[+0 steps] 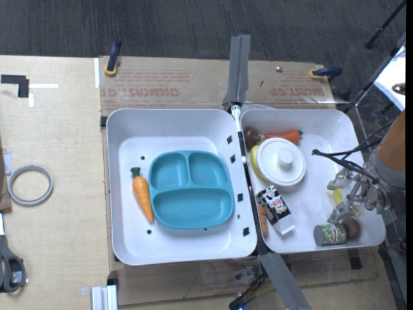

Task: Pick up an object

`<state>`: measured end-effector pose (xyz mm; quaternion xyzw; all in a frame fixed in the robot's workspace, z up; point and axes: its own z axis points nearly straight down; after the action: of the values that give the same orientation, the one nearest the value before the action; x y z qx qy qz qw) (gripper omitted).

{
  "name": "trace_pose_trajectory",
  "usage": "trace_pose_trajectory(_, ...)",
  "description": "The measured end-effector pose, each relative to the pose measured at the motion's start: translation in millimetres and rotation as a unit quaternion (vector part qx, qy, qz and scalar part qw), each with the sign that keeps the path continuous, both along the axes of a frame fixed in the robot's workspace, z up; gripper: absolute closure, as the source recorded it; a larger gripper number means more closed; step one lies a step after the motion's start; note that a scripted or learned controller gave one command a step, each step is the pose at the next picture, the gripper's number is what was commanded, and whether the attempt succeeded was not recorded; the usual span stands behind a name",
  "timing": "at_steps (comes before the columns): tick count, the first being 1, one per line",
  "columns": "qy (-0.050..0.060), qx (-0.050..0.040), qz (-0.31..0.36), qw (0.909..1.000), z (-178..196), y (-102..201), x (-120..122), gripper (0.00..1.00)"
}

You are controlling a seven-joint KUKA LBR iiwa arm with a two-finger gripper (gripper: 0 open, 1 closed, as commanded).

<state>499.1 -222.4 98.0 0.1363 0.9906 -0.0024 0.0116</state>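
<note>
Open white floor mid right bin (316,192), hemmed by lidded bowl (282,161), milk carton (276,208), can (331,234).

Teal plate (191,189), orange carrot (142,197)

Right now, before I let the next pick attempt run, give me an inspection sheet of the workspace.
Surface: two white bins, left bin, right bin, on a wooden bench.
Job's things: carrot beside blue divided plate in left bin; white lidded bowl, milk carton, green can in right bin.
Clutter: grey tape ring on bench.
Grippers: gripper above right bin's right side, near the can.
Cables: black cables by the wrist.
Surroundings: dark carpet.
</note>
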Motion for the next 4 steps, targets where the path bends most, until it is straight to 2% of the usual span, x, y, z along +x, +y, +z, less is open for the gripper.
trace_pose_trajectory(1,0.002,0.0006,0.002,1.0,8,1,0,1.0)
trace_pose_trajectory(2,0.009,0.0052,-0.142,0.9898,31,57,25,1.0)
trace_pose_trajectory(3,0.008,0.004,-0.084,0.9964,160,70,110,1.0)
trace_pose_trajectory(4,0.009,0.0028,0.036,0.9993,-5,12,89,1.0)
